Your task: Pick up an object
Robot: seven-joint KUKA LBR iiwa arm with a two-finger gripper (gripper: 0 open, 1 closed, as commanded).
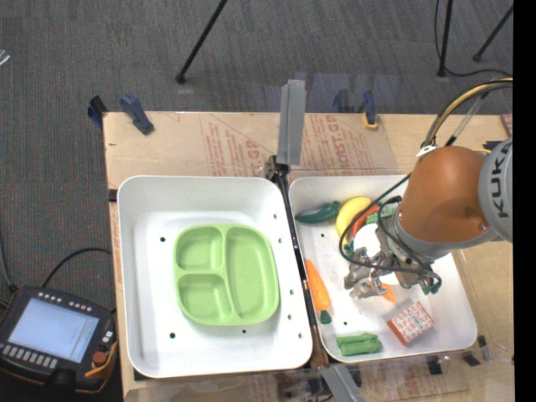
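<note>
While the arm's orange band hides its wrist, the pincer (366, 281) hangs low over the right bin (452, 329); whether it is spread or pinching, I cannot tell. A carrot (316, 285) lies just left of it, a red box (409, 322) just right and nearer the camera, a yellow banana (352, 213) beyond it, and a green pea pod (359, 343) nearer the camera.

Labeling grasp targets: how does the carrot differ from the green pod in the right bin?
The carrot is orange, long and tapered, lying along the right bin's left wall. The green pod is shorter, stubbier, lying crosswise near the front edge. Both lie flat, apart from the claw.
</note>
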